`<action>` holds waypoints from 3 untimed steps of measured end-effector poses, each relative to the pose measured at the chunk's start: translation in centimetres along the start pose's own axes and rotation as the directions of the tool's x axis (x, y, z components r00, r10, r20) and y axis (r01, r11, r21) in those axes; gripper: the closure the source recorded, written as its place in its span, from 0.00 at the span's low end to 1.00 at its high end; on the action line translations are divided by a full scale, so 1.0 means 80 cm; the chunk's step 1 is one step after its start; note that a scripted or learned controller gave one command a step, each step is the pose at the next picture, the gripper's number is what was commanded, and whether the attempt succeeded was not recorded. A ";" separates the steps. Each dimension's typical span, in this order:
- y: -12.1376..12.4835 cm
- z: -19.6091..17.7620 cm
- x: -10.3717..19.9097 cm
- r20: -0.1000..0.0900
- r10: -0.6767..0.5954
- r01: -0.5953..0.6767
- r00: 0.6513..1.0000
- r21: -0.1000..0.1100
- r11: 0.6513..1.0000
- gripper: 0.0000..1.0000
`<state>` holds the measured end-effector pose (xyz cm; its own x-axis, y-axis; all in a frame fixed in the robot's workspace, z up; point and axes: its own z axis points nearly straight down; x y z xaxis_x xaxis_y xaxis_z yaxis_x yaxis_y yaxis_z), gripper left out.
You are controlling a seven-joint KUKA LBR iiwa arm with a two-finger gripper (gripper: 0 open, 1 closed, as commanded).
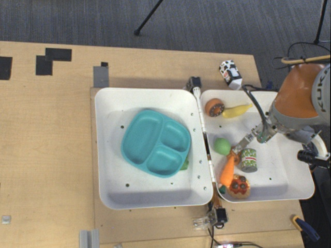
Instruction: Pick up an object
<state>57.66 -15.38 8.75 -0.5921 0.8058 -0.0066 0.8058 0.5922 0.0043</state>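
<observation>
the jaws (pixel 239 150) hang low in the right bin (pixel 289 190), just above the carrot (pixel 227 173), a tapered orange piece beside the green ball (pixel 222 146); i cannot tell their opening.

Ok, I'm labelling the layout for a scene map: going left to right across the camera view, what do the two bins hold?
Teal divided plastic tray in the left white bin → round green ball → orange carrot-shaped toy → small green-labelled can, these three in the right white bin.
</observation>
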 end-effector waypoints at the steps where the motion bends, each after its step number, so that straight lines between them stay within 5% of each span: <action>1: -0.013 -0.002 0.080 0.001 0.131 -0.131 0.991 -0.006 0.991 0.00; 2: -0.011 -0.016 0.079 0.003 0.130 -0.130 0.992 -0.010 0.992 1.00; 3: -0.055 -0.112 0.111 -0.003 0.186 -0.186 0.983 0.002 0.983 1.00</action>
